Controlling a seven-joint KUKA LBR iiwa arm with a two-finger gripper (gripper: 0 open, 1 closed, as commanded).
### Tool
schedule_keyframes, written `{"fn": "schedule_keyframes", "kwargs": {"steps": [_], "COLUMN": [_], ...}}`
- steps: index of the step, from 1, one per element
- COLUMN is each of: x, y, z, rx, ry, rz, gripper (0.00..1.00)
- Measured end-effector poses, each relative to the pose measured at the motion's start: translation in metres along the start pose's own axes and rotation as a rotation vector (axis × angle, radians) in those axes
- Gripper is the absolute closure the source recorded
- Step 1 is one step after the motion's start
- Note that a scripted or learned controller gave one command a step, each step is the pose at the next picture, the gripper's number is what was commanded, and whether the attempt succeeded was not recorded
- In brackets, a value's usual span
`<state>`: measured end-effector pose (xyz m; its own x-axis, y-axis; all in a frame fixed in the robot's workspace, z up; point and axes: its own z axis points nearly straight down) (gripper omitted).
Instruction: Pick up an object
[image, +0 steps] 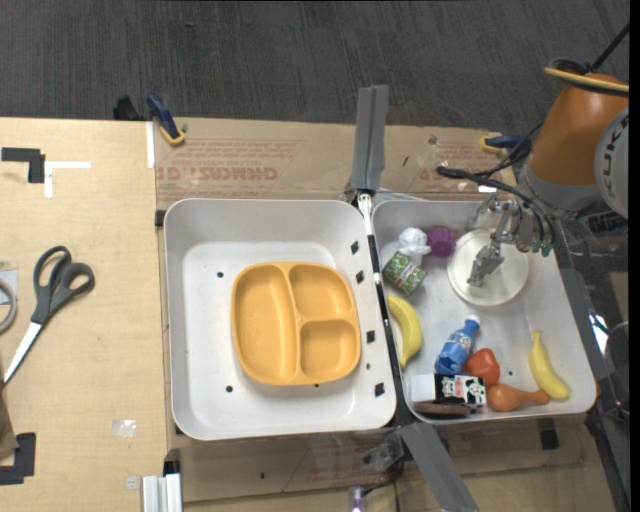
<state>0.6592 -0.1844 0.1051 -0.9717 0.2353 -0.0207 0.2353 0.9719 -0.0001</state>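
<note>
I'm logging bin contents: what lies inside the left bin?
A yellow divided plate sits in the left bin, its three compartments showing nothing inside. The bin floor beneath the plate is covered, so that part can't be checked.

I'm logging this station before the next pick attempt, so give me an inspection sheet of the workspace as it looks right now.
Surface: two white bins side by side, left bin and right bin, on a bench.
Job's things: right bin holds two bananas, a blue bottle, a green can, a purple ball, a red and orange toy, a black-and-white carton, a clear round dish.
Clutter: yellow divided plate in the left bin; scissors on the bench.
Grippers: tool over the clear dish, nothing seen held.
Cables: black cable by the wrist.
Surroundings: cardboard sheet, dark floor.
</note>
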Motion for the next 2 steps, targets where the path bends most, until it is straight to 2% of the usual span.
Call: {"fn": "schedule_keyframes", "kwargs": {"steps": [1,2], "x": [0.063,0.143], "y": [0.038,0.021], "z": [0.0,-0.002], "rx": [-0.003,-0.003], "ry": [0.001,-0.018], "rz": [-0.004,0.437], "gripper": [0.0,0.0]}}
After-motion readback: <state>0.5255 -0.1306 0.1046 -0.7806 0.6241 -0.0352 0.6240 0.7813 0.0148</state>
